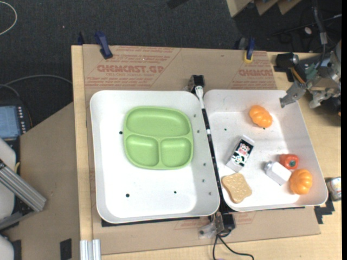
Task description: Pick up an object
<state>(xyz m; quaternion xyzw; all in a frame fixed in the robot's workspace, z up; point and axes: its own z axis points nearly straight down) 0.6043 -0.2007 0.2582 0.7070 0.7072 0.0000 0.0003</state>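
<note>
A: How many white bins on the counter (81, 161)?
B: Two: the left bin (108, 199), and the right bin (303, 140) just beside it.
A: Inside the left bin?
B: One green divided plate (158, 137).
A: And in the bin right of that plate?
B: Two orange fruits (260, 116) (301, 181), one red tomato (290, 161), one toast slice (236, 187), one small carton (241, 153), one white block (277, 172)
</note>
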